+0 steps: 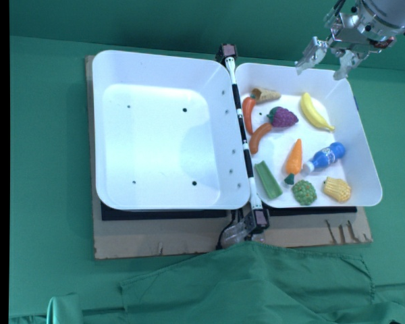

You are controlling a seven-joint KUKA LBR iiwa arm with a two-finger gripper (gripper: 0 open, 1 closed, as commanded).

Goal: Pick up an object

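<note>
My gripper (328,61) hangs open above the far rim of the right bin (364,147), with nothing between its fingers. Below it in that bin lie a yellow banana (314,111), a bunch of purple grapes (282,117), an ice cream cone (265,94), a red chili (248,113), a sausage (260,137), an orange carrot (293,158), a blue bottle (325,156), a green celery stick (268,179), a broccoli head (304,192) and a corn cob (337,190).
The left bin (162,130) stands beside the right one, joined by a black-and-white divider (239,127). Both rest on a cardboard sheet (155,238) over green cloth. A fold of green fabric (256,282) lies at the front.
</note>
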